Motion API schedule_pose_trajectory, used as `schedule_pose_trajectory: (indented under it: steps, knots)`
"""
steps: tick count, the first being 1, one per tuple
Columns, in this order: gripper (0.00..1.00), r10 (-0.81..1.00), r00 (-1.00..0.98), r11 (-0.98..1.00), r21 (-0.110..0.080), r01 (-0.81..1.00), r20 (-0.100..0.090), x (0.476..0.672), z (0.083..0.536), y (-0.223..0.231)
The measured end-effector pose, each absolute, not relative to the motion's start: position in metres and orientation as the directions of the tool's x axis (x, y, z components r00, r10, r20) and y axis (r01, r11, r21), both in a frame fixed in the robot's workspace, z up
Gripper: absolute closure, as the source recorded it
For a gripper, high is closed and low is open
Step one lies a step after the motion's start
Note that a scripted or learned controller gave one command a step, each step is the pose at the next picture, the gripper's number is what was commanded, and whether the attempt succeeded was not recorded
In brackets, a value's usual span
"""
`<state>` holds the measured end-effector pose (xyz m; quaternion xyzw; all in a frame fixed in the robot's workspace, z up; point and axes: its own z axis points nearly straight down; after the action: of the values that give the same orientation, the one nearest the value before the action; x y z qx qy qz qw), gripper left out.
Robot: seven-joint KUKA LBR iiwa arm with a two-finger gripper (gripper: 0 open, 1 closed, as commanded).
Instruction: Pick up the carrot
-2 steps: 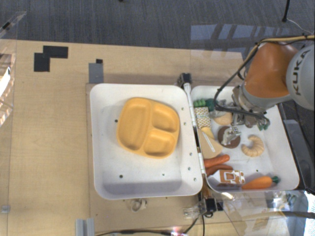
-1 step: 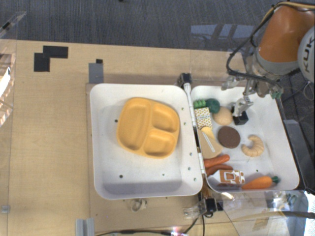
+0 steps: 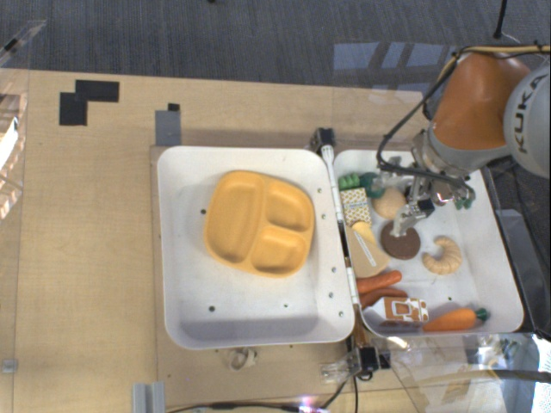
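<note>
The carrot (image 3: 450, 320) is orange with a green top and lies flat along the near wall of the right bin (image 3: 504, 269), at its near right corner. My gripper (image 3: 411, 217) hangs over the far middle of that bin, just above a brown disc (image 3: 400, 244) and next to a beige ball (image 3: 389, 203). It looks open, with nothing between its fingers. The carrot is well apart from it, toward the near edge.
The right bin also holds a croissant (image 3: 443, 255), a reddish sausage (image 3: 379, 282), a small orange box (image 3: 406, 310) touching the carrot's tip, a yellow wedge (image 3: 365, 237) and a green item (image 3: 356, 181). A yellow divided plate (image 3: 258, 222) lies in the left bin (image 3: 185, 308).
</note>
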<state>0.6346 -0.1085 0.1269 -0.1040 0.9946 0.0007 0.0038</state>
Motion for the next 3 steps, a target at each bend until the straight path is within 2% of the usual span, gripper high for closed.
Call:
schedule_pose_trajectory:
  steps: [1,2,3]
  knots:
    - [0.00,-0.456,-0.890,0.890,-0.007,-0.456,-0.012,0.583,0.187,-0.107]
    - [0.00,-0.702,-0.712,0.713,-0.023,-0.701,-0.019,0.635,0.098,-0.115]
    - [1.00,-0.702,-0.712,0.713,-0.034,-0.701,-0.030,0.640,0.114,-0.114]
